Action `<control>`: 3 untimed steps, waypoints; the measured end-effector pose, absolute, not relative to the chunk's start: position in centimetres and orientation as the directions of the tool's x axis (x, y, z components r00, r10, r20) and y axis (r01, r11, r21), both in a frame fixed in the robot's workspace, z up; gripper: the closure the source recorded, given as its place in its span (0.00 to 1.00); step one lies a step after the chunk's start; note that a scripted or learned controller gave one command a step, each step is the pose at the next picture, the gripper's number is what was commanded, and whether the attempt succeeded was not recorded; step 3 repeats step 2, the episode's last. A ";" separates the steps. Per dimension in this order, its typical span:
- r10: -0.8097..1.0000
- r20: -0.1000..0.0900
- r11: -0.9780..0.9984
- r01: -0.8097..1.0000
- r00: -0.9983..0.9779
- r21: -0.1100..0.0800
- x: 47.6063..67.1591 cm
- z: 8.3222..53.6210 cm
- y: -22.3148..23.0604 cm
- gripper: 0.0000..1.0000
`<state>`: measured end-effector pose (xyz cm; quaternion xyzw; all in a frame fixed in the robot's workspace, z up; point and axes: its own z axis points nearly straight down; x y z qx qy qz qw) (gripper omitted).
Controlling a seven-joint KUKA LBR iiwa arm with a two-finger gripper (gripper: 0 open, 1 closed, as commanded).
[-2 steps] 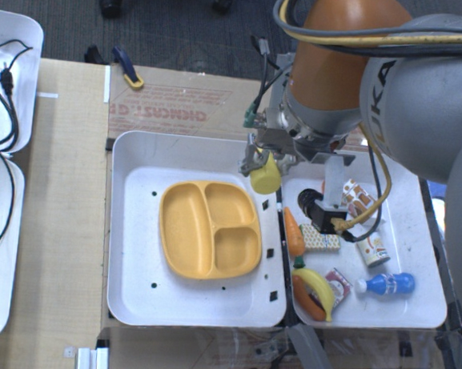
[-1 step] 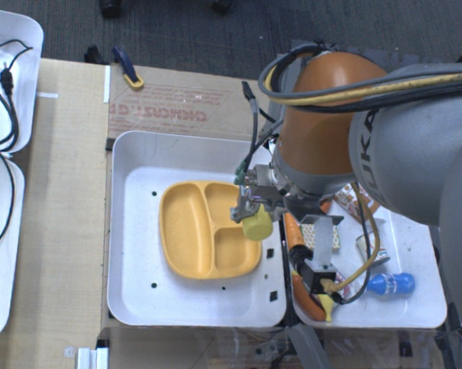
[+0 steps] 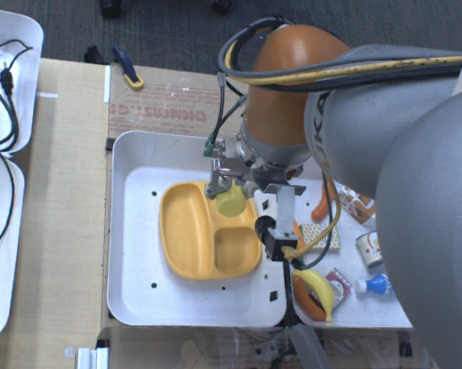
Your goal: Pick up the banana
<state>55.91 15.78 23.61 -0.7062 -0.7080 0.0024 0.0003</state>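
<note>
The gripper (image 3: 232, 189) hangs over the yellow tray (image 3: 208, 232) in the left bin, while the banana (image 3: 318, 290) lies well apart in the right bin's near corner. Can't tell its grip state. Closing here would likely catch the greenish object (image 3: 231, 204) instead.

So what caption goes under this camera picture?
Robot hand hovers over a yellow tray; the banana waits in the right bin.
</note>
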 end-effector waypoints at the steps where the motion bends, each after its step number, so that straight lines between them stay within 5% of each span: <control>1: 1.000 -0.003 -0.026 1.000 0.026 -0.005 50.6 21.4 15.3 1.00; 2: 0.991 -0.001 0.134 0.991 -0.134 -0.005 47.7 21.4 10.0 1.00; 3: 0.991 -0.001 0.134 0.991 -0.134 -0.005 47.7 21.4 10.0 1.00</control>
